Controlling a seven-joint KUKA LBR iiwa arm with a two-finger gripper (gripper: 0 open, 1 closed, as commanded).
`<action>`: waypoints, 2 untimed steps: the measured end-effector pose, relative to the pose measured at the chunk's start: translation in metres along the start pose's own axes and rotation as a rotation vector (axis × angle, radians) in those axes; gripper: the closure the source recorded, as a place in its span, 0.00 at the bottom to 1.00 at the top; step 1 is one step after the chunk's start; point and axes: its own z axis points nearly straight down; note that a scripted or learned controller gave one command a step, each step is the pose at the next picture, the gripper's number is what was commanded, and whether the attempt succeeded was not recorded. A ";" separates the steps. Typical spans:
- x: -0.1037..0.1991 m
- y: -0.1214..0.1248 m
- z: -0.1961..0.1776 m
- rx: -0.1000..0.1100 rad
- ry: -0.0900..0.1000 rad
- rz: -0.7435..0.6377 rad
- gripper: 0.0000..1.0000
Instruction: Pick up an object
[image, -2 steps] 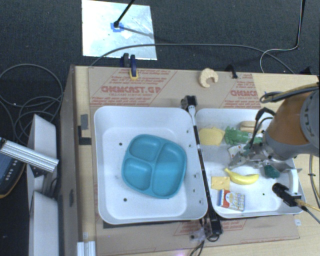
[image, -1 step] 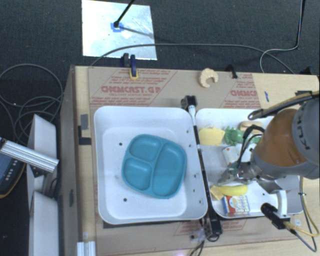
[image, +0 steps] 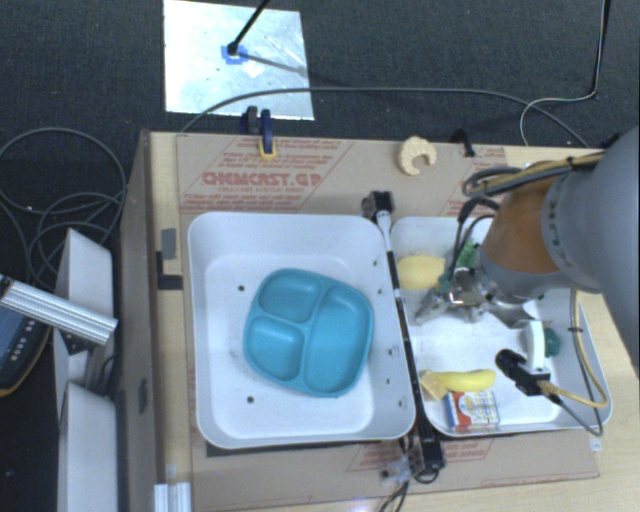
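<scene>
Hiding right bin's (image: 432, 352) corner: arm (image: 560, 230).

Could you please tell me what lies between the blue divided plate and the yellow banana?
In the camera view, the adjoining rims of the two white bins run between the blue divided plate and the yellow banana.

One legible marking is found: red block lettering (image: 262, 180) printed across the flattened cardboard sheet (image: 330, 165) under the two bins, along its far edge. It reads "CHEMCAST", followed by letters that appear to be "GP". Fainter red lines of smaller print sit above and beside it and cannot be read. A small carton (image: 473, 410) in the right bin (image: 590, 350) carries red and white printing, too small to make out.
</scene>
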 end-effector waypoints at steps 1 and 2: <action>-0.038 0.055 -0.036 -0.003 -0.002 0.000 0.00; -0.076 0.080 -0.050 -0.002 -0.002 0.001 0.00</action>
